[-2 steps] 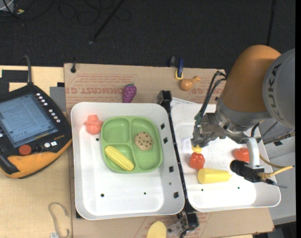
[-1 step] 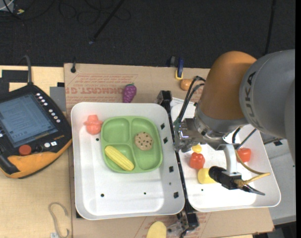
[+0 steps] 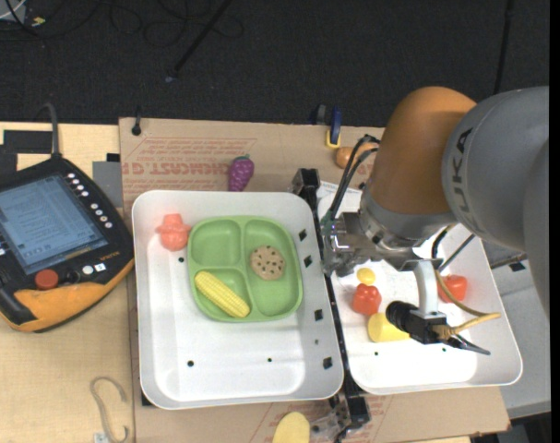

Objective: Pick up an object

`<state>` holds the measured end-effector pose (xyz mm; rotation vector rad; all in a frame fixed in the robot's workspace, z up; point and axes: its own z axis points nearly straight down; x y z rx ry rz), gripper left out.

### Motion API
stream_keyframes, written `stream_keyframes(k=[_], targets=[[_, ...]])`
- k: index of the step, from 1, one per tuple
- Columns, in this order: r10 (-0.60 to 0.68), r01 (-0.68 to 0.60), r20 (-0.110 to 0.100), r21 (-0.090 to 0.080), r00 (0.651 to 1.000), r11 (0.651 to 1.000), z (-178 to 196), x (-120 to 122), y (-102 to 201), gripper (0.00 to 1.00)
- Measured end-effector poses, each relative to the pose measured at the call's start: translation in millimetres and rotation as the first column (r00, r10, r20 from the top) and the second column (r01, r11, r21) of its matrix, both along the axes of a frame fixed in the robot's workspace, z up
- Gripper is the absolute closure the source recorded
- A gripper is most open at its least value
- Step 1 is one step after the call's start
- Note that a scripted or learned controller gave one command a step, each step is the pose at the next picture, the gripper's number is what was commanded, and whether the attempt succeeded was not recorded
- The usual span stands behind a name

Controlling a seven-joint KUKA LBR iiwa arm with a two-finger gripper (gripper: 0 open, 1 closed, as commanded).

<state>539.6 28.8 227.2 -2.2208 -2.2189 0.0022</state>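
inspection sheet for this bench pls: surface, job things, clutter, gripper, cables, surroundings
surface: left bin and right bin side by side on cardboard over a wooden bench
job's things: left bin has a green plate with corn and a cookie, and a pink toy beside the plate; right bin has a red toy, a yellow toy and a second red toy
clutter: purple grapes and a yellow piece outside the bins
grippers: gripper over the right bin's left side, no thing seen in it
cables: loose cables on the dark backdrop
surroundings: teach pendant left of the bins
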Motion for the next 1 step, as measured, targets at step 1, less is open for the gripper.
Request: stream_keyframes(k=[1], targets=[[0.000, 0.000, -0.002, -0.001, 1.000, 1.000, -10.2, -0.9, -5.3, 1.00]])
